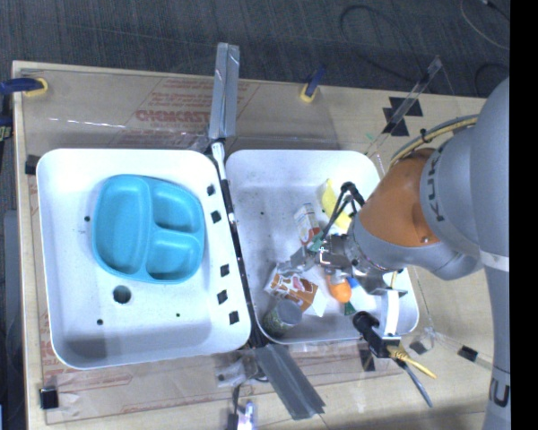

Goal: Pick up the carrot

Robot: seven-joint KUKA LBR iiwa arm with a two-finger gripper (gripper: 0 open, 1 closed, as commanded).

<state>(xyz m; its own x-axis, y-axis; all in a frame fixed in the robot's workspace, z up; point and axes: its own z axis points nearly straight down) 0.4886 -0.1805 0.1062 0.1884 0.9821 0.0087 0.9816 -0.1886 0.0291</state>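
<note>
The grey arm (457, 204) reaches in from the right over the right bin (278, 173), its orange band above the wrist. In the left bin (72, 240) lies a blue divided tray (150, 227). The gripper (336, 271) hangs low among clutter in the right bin — a crumpled printed packet (291, 287), its lettering too small to read. The carrot (341, 289) is a small bright orange piece just at the gripper's tip; whether the gripper has it cannot be told. Faded red lettering on the bench (175, 110) is unreadable.

Carrot (340, 289) under the arm's wrist, amid right bin (278, 170) clutter.
</note>
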